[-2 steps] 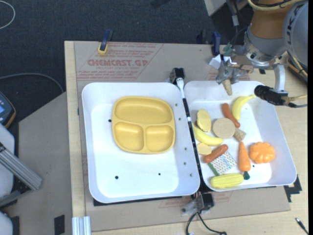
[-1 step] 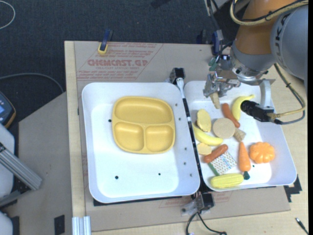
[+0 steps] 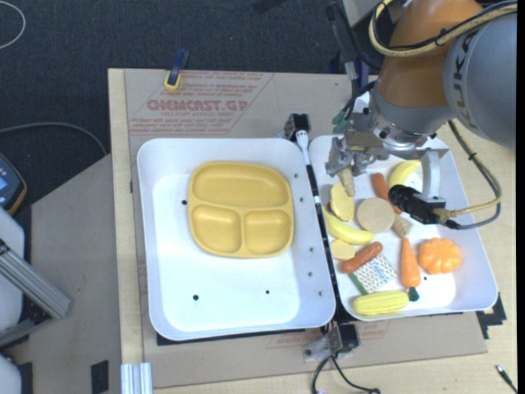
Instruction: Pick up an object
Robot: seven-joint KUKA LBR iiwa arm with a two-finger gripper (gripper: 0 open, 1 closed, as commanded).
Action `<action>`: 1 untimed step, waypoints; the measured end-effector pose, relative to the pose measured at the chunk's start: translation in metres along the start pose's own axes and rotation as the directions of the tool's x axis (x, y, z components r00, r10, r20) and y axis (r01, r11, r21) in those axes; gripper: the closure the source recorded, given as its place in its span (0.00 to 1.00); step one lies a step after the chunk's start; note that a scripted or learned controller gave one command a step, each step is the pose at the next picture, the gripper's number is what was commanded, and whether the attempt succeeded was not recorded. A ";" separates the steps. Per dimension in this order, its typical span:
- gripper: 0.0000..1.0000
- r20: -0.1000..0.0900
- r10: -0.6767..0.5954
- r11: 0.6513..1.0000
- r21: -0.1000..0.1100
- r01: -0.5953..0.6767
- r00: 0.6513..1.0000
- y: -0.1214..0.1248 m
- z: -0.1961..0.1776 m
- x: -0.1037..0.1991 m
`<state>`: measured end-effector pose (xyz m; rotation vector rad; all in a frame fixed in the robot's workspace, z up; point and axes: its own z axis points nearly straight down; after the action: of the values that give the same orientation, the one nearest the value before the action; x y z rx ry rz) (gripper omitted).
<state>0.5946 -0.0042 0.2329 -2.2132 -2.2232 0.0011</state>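
Note:
My gripper point(image 3: 350, 173) hangs over the far left part of the right bin point(image 3: 480, 290), just above a pale apple slice point(image 3: 342, 203); nothing shows between its fingers. Toy food lies below and to the right of it: a round tan cookie point(image 3: 376, 215), a banana point(image 3: 348, 232), a hot dog sausage point(image 3: 362, 257), a carrot point(image 3: 409, 263), an orange pumpkin point(image 3: 440, 254), a corn cob point(image 3: 379, 304) and a checkered packet point(image 3: 374, 273). Another banana point(image 3: 404, 173) and a small sausage point(image 3: 379, 186) lie beside the wrist.
The left bin point(image 3: 164, 245) holds a yellow divided tray point(image 3: 241, 208) in its far half. A cardboard sheet point(image 3: 205, 97) lies under both bins. The ridge between the bins runs just left of the gripper.

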 end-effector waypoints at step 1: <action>1.00 0.002 0.002 1.000 0.001 -0.002 1.000 -0.011 0.014 0.020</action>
<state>0.5835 0.0154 0.2194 -2.2159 -2.2209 0.0042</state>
